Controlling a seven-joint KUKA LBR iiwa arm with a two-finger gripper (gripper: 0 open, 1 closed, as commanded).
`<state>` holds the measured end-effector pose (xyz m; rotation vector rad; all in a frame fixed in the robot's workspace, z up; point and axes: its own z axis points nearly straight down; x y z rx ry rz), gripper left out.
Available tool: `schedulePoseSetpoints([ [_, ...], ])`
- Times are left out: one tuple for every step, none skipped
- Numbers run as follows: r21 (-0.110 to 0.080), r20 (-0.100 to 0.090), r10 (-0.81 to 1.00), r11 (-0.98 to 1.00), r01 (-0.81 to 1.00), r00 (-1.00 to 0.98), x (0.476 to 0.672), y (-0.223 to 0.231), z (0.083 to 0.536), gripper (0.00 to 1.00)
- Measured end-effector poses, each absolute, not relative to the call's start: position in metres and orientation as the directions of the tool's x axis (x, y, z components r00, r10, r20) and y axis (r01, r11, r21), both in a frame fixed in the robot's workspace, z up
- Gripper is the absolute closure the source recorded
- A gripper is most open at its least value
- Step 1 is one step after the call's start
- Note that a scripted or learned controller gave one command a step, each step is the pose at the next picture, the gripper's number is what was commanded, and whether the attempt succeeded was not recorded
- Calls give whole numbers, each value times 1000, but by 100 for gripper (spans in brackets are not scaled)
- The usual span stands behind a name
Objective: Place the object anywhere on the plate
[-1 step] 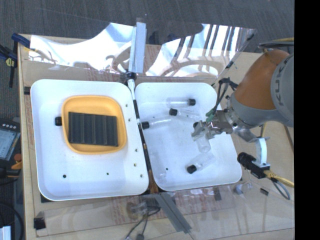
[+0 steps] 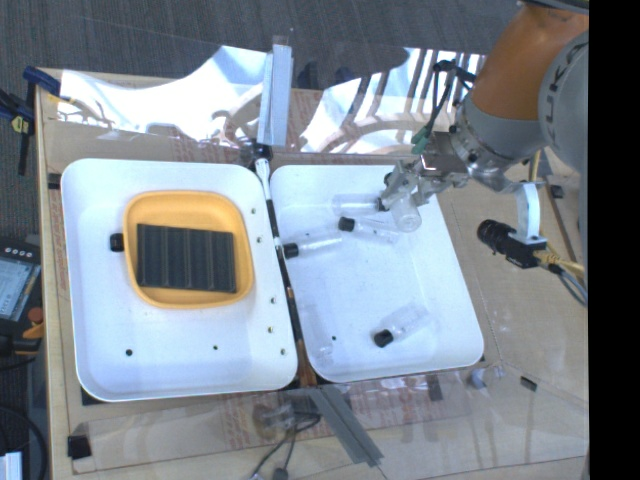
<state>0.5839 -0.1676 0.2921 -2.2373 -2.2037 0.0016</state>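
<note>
The gripper (image 2: pixel 400 196) hangs over the upper part of the right bin (image 2: pixel 452 298), reaching in from the 3 o'clock side on the grey arm (image 2: pixel 520 88) with its orange band. Its pale fingers point down toward the 8 o'clock direction, and I cannot tell whether they are spread or pressed together, since their tips merge with a clear object beneath them (glare and the white floor of the bin blur the outline).

That object is a clear tube with a black cap (image 2: pixel 372 224), lying flat just at the gripper's tip, cap end toward 9 o'clock. Whether it sits between the fingers or merely beside them cannot be made out. A second clear tube (image 2: pixel 312 242) lies near it at 8 o'clock, its black cap close to the seam between the bins. A third clear tube (image 2: pixel 400 326) rests well apart, toward 6 o'clock, in the lower part of the same bin.

In the left bin (image 2: pixel 90 348), toward 9 o'clock from the gripper, sits the yellow plate (image 2: pixel 150 218), carrying a dark ribbed insert (image 2: pixel 188 258) across its middle. A small black piece (image 2: pixel 117 242) lies just beside the plate's 9 o'clock edge.

Both bins rest on the desk (image 2: pixel 500 398), with crumpled reflective sheeting (image 2: pixel 200 93) along the 12 o'clock side.
</note>
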Motion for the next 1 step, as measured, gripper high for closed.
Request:
schedulePoseSetpoints([
  [-5,2,994,113,994,-113,604,-170,191,100],
])
